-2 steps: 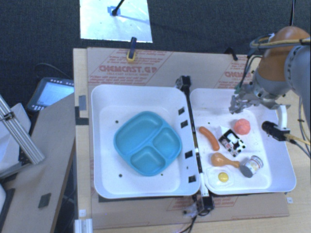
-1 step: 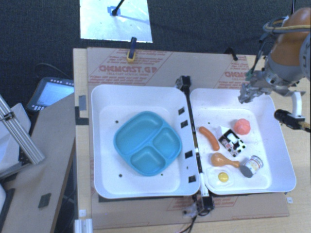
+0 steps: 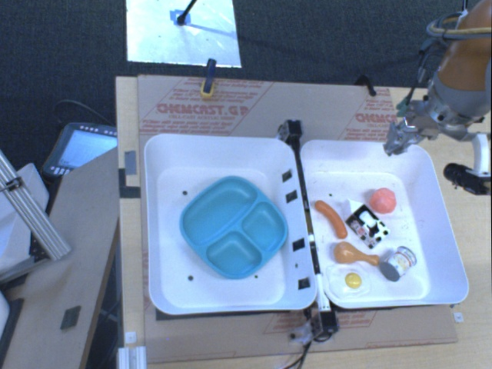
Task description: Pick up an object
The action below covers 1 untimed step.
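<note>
The end effector (image 3: 399,140) hangs over the far rim of the right white bin (image 3: 446,229); whether it is spread or pressed together cannot be told. Nearest to it, toward the camera, lies the round pink ball (image 3: 383,200), apart from it. The orange sausage-shaped toy (image 3: 331,217) lies further left. The left bin holds a blue three-compartment plastic plate (image 3: 233,226).

Grey metal arm (image 3: 450,110) with broad orange band (image 3: 467,64) above wrist. Dark cables (image 3: 440,28) looped alongside. Small silvery gripper (image 3: 397,140) at tip.
</note>
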Tool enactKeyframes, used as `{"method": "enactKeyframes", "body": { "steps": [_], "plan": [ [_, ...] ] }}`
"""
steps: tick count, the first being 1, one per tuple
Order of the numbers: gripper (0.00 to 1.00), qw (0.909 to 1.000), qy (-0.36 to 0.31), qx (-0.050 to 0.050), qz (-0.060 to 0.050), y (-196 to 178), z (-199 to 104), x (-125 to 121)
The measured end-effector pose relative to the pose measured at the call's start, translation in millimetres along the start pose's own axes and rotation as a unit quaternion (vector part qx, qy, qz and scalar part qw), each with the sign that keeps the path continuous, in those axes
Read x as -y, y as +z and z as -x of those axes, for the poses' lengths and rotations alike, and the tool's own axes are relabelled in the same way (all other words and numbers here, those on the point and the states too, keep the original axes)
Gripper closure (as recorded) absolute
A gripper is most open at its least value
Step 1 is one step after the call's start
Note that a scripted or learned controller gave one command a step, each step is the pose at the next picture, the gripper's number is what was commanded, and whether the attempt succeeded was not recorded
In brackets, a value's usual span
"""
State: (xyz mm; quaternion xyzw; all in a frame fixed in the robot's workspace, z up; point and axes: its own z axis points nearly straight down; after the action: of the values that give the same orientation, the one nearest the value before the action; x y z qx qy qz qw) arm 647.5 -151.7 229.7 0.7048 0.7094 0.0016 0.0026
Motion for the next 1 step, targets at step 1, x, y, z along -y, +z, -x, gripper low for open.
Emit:
{"method": "enactKeyframes", "body": {
  "steps": [1],
  "plan": [
    [1.00, 1.0000, -0.001, -0.001, -0.003, 10.2, -47.1, 16.9]
  ]
}}
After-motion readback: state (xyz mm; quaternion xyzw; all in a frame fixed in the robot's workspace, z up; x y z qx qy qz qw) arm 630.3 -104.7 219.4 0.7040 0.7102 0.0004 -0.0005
